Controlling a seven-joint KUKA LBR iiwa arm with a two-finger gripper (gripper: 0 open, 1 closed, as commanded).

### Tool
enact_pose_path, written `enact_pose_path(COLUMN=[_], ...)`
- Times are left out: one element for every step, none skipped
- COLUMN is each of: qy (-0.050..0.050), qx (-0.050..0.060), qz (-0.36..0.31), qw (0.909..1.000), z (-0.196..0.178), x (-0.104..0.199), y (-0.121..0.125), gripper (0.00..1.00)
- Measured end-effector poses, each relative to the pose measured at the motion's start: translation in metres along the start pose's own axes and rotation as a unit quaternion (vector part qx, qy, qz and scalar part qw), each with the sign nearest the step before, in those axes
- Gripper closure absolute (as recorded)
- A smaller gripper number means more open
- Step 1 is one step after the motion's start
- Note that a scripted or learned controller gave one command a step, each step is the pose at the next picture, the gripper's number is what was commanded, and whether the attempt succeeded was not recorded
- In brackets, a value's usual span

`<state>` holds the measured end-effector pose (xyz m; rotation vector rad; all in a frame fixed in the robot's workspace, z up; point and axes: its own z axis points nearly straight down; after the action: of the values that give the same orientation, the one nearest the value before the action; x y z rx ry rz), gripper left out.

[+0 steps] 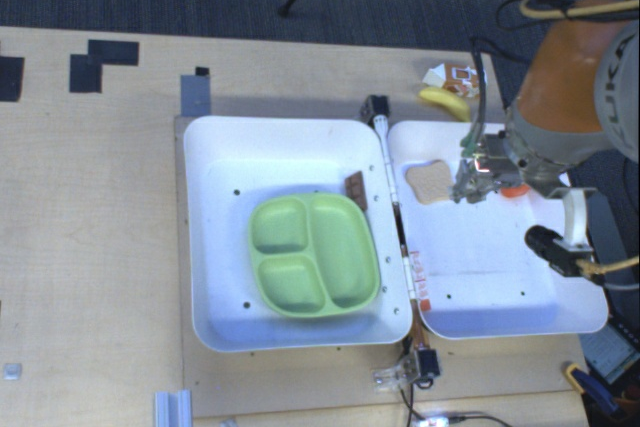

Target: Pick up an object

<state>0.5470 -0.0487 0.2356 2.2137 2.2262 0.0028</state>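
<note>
A tan, flat, bread-like piece [429,182] lies in the upper left of the right bin [500,300]. My gripper [469,189] hangs just to its right, close over the bin floor, with the grey and orange arm behind it. A small orange-red thing [513,191] peeks out right of the gripper, partly hidden by the wrist. In the left bin [215,215] sits a green divided plate [314,253], with a small brown piece [354,185] at its upper right edge.
A yellow banana [444,100] and a small white and orange packet [450,75] lie on the bench beyond the right bin. A black-topped divider [392,190] runs between the two bins. Bare white floor fills the right bin's lower half.
</note>
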Motion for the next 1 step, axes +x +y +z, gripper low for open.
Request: enact_pose_path(qy=[0.0], qx=[0.0], qz=[-0.001], qw=[1.0], z=[-0.0012], x=[0.007], y=[0.0731], gripper=[1.0])
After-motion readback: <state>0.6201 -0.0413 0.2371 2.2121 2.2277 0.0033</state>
